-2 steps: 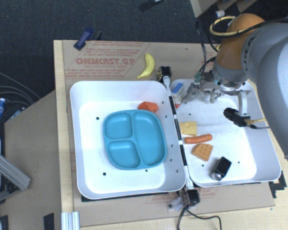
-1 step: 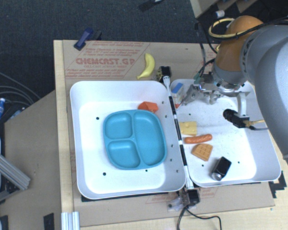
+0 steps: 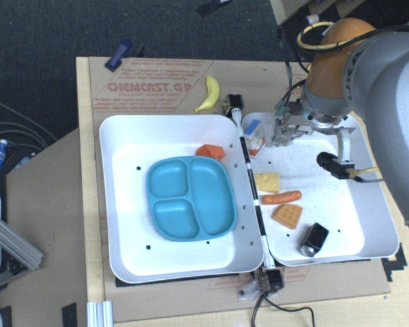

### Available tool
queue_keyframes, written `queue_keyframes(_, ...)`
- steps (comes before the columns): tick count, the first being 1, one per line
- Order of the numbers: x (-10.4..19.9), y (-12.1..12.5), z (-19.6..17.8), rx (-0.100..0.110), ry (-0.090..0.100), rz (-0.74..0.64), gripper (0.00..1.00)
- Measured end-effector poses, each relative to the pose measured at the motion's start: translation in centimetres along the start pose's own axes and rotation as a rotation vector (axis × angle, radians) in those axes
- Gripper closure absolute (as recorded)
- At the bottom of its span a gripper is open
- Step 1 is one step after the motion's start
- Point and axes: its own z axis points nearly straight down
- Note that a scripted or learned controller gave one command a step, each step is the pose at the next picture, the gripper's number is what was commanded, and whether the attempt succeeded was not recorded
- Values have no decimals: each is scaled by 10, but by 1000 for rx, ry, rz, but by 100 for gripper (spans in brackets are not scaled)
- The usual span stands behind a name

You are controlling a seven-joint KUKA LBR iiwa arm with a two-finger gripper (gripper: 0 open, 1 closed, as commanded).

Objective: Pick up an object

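Note:
My gripper [image 3: 284, 136] hangs over the back left part of the right bin [image 3: 368, 223], pointing down. Just left of it, against the bin's back left corner, lies a small blue and white object [image 3: 252, 127]. Further forward in the same bin lie a yellow cheese-like square [image 3: 267, 182], an orange sausage [image 3: 281, 197], a tan waffle-like piece [image 3: 287, 215] and a small black block [image 3: 315, 238]. The left bin [image 3: 123, 203] holds a blue divided plate [image 3: 190, 197], with an orange piece [image 3: 211, 152] behind it.
A yellow banana [image 3: 208, 94] lies on the board behind the bins. At the board's back left corner sits a blue object [image 3: 118, 55]. A black clip [image 3: 234, 103] sits at the back end of the wall between the bins.

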Motion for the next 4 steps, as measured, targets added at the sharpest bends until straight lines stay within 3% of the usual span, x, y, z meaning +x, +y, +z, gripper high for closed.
queue_keyframes(1, -2, 0, 0, 1, -3, 1, 0)
queue_keyframes(2, -6, -1, 11, 5, -3, 1, 0)
queue_keyframes(3, -4, 0, 0, 0, 1, 0, 100)
queue_keyframes(4, -4, 0, 1, 1, 0, 0, 0)
